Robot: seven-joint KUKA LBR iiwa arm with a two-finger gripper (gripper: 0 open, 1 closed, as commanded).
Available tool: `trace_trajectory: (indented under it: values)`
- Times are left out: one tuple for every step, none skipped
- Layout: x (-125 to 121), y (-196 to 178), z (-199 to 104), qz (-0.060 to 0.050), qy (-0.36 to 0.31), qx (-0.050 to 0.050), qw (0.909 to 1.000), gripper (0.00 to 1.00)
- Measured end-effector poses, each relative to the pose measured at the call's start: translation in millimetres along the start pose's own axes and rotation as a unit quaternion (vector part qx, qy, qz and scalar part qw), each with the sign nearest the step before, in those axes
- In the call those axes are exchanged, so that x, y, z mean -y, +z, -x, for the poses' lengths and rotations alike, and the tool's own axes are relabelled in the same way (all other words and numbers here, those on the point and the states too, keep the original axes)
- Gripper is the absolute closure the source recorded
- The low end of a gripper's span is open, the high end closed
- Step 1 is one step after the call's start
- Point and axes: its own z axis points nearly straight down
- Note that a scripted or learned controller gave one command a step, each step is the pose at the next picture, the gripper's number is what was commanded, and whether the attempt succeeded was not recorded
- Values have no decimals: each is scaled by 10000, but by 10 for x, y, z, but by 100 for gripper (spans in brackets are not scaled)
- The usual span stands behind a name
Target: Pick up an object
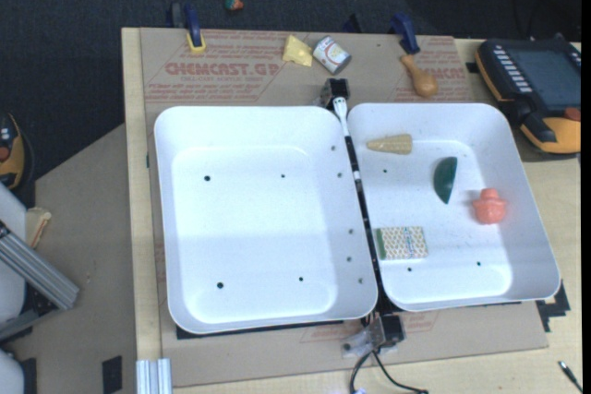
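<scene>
The right bin [517, 277] holds a tan cone-shaped piece [390, 144] near its back left, a dark green leaf-shaped object [445, 179] in the middle, a pink-orange rounded toy [488, 207] toward the right, and a flat speckled green-white pad [402, 244] at the front left. The left bin [175, 226] lies beside it.
On the cardboard behind the bins lie a yellow wedge [297, 52], a small white box [331, 54] and a tan pear-shaped object [420, 77]. Blue clamps [192, 28] hold the back edge. A teach pendant [540, 88] sits at the right.
</scene>
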Motion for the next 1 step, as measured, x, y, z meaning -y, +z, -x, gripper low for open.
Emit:
trace_trajectory:
  values:
    - [-6, -1668, 63, 83, -10, 37, 10000, 100]
